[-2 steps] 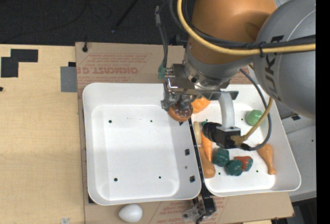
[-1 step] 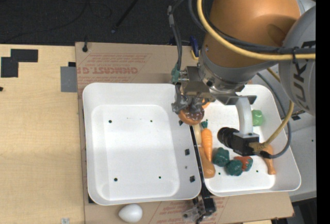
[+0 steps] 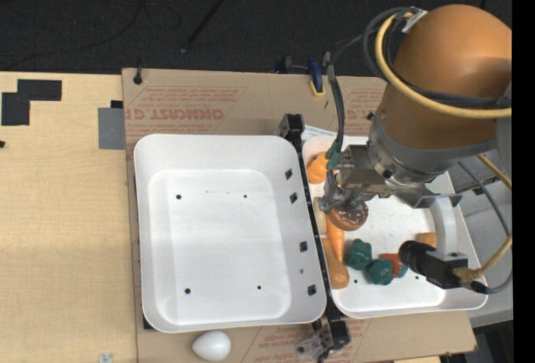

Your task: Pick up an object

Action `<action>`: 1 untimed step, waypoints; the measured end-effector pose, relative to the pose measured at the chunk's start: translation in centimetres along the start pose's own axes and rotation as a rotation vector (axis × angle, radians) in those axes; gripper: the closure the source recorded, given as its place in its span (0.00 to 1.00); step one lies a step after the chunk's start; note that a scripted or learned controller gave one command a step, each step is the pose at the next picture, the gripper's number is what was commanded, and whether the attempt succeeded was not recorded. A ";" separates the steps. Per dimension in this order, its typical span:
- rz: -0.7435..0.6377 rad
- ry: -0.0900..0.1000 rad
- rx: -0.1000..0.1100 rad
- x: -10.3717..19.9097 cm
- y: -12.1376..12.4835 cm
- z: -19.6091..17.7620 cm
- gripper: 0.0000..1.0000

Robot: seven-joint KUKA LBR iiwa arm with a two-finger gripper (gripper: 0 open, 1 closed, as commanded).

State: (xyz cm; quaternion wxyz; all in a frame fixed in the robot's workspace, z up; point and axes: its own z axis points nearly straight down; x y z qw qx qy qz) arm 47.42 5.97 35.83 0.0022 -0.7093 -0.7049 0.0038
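we see the gripper (image 3: 345, 207) low in the right bin (image 3: 415, 300) over a brownish round object (image 3: 349, 218), perhaps touching; we cannot tell its grip.

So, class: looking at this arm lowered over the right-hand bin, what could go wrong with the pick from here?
1. The gripper hangs close to the bin's left wall, beside the long orange carrot-shaped toy; it might knock the wall.
2. The two dark green lumpy toys and the small red piece lie crowded together, so a grasp may push neighbours or catch two.
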 end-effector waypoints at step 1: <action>-0.006 0.001 -0.001 0.3 0.1 3.7 1.00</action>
